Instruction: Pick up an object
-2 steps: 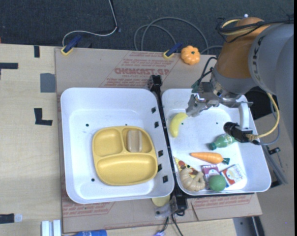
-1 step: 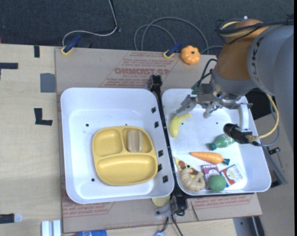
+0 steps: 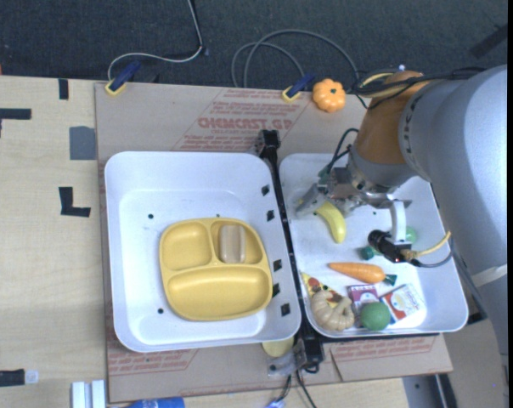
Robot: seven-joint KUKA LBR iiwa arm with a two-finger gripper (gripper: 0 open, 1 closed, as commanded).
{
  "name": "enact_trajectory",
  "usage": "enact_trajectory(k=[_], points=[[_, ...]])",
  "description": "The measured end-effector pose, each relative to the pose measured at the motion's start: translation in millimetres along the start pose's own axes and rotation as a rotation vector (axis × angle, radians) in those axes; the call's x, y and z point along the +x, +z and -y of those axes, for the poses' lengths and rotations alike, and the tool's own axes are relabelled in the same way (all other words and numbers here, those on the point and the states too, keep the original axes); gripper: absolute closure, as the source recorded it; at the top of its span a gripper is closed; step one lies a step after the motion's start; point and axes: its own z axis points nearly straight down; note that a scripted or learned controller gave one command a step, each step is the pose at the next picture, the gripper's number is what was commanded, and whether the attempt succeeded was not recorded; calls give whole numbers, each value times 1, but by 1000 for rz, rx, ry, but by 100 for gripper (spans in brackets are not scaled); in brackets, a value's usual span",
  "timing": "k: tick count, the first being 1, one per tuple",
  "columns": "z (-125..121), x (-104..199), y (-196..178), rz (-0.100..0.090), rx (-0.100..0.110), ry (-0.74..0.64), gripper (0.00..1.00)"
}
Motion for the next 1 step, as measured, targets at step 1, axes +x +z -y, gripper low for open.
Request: enact_trajectory(k=[1], points=[[-1, 2, -15, -2, -1, -2, 100]])
